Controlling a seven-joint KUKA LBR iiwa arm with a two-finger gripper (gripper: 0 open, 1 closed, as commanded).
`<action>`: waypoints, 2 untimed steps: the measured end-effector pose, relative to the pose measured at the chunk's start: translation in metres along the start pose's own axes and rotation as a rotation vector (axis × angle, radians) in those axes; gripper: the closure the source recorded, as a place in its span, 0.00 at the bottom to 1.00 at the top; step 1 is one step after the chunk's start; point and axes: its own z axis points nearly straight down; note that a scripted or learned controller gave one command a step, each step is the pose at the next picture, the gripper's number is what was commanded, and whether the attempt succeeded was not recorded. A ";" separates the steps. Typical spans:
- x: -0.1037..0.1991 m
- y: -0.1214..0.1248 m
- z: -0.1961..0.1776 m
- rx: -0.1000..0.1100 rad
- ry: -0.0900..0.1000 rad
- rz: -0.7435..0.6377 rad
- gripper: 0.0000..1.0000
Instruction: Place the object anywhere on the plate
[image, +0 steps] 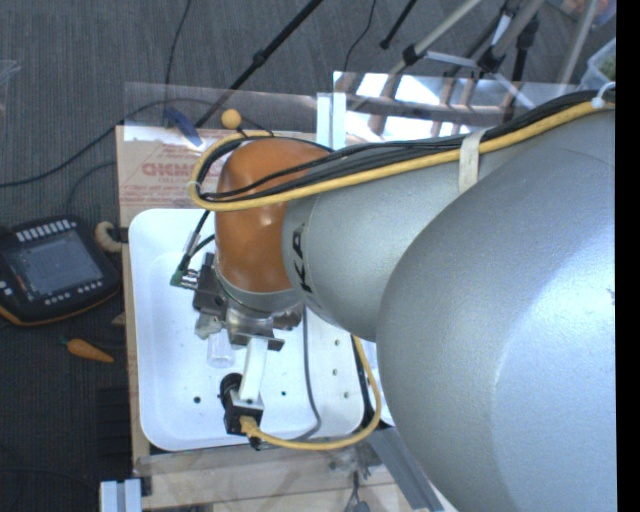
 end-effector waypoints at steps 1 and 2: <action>0.008 0.040 -0.007 -0.003 -0.001 -0.141 1.00; 0.025 0.107 0.028 -0.004 -0.001 -0.354 1.00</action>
